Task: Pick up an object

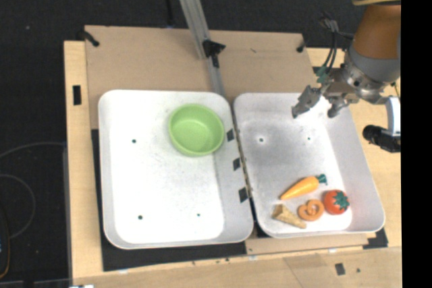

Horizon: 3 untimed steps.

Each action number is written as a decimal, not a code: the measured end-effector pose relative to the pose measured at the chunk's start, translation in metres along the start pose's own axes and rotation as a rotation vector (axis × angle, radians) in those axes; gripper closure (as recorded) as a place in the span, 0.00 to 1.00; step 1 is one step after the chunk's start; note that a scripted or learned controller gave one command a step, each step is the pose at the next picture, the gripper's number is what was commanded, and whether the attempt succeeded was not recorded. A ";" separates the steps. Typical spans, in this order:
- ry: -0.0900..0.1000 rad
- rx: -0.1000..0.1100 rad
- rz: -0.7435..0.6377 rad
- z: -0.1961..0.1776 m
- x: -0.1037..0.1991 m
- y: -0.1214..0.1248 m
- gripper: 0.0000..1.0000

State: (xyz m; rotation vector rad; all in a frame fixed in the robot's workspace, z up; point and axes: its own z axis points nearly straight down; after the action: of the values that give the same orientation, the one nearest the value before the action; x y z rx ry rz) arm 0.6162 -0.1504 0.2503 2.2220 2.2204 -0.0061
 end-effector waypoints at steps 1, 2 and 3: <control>0.001 0.003 0.001 0.062 0.001 0.004 0.00; 0.001 0.001 0.002 0.107 0.007 0.003 0.00; 0.002 -0.007 0.005 0.094 0.007 0.005 1.00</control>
State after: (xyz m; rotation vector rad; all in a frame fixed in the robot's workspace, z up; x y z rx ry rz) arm 0.6211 -0.1441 0.1565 2.2251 2.2115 0.0040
